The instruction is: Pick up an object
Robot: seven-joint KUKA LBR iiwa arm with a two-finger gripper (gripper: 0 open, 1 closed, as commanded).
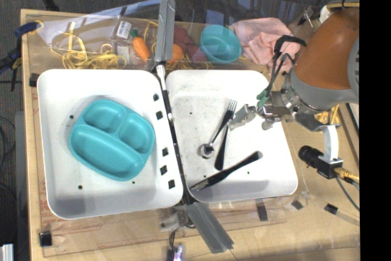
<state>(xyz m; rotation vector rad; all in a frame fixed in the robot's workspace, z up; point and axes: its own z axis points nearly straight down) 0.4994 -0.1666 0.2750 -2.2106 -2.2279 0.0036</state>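
In the right bin lie a fork with its tines toward the back, a silver spoon whose bowl rests near the bin's middle, and a long black utensil lying at a slant near the front wall. Fork and spoon lie close together and cross. My gripper hangs over the right part of this bin, just right of the fork's tines, and nothing shows in its grasp. A teal divided plate fills the middle of the left bin.
Behind the bins sit a teal bowl, a pink cloth, a carrot, yellow cord and a clear plastic bag. A metal divider runs between the bins.
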